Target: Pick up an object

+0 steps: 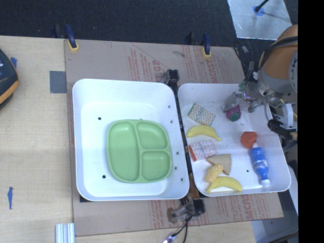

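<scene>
Where the right bin (283, 184) rims in, claw (234, 107) over purple object (233, 115).

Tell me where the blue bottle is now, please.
The blue bottle lies in the right bin, near its right wall, just below the red object and right of the lower banana.

The gripper (237, 104) hangs at two o'clock of the right bin (283, 184), maybe touching a small purple object (233, 115)

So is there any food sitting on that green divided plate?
No. The green plate lies bare in the left bin; the bananas and other items are in the right bin.
</scene>
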{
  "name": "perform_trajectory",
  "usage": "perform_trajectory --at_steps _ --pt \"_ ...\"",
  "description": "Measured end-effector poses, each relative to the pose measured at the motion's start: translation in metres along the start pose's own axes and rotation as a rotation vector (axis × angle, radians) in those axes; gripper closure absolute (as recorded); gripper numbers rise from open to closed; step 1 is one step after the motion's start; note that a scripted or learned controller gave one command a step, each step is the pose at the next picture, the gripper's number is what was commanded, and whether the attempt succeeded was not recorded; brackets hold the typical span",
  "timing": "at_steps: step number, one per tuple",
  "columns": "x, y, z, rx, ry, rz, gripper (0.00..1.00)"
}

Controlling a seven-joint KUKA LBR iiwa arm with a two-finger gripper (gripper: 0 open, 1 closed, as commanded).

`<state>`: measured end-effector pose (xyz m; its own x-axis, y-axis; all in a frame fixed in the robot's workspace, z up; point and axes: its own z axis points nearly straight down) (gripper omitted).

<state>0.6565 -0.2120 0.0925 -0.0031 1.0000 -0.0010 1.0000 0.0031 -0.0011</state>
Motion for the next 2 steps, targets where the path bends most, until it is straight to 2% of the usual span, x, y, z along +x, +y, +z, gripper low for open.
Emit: perform_trajectory --at_steps 1,2 --pt "0.033 0.000 0.000 0.004 0.000 -0.002 0.00" --pt "0.000 0.000 -0.074 0.000 0.000 0.000 0.00"
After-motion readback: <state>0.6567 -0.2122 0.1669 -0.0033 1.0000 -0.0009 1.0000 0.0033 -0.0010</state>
